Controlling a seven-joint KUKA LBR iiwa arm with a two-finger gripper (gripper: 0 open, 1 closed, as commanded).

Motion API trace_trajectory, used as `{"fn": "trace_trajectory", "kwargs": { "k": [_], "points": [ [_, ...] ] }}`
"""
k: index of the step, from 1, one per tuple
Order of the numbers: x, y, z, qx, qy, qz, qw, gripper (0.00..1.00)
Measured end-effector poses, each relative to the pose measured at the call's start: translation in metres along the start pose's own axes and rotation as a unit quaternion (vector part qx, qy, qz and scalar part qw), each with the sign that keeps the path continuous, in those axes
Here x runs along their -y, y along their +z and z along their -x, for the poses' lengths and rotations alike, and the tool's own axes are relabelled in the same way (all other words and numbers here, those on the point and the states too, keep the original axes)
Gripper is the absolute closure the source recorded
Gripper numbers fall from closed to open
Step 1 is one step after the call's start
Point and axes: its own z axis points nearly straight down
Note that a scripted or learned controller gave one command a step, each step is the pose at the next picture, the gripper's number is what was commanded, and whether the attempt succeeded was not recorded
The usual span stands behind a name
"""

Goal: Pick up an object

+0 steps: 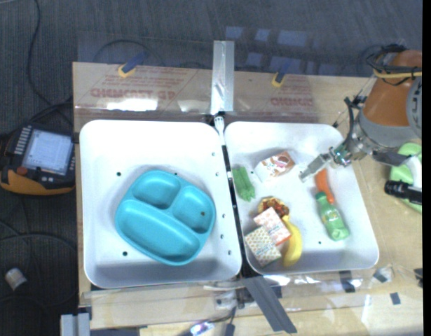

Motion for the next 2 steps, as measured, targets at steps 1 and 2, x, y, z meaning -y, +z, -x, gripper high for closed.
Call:
{"fn": "trace_trajectory", "kwargs": {
  "k": [1, 2],
  "points": [
    [0.0056, 0.0365, -0.0085, -0.001, -0.001, 0.004, 1.0, 0.0],
    [0.0058, 0.0284, -0.0089, -0.002, 0.0, 0.003, 1.0, 1.0]
  ]
}}
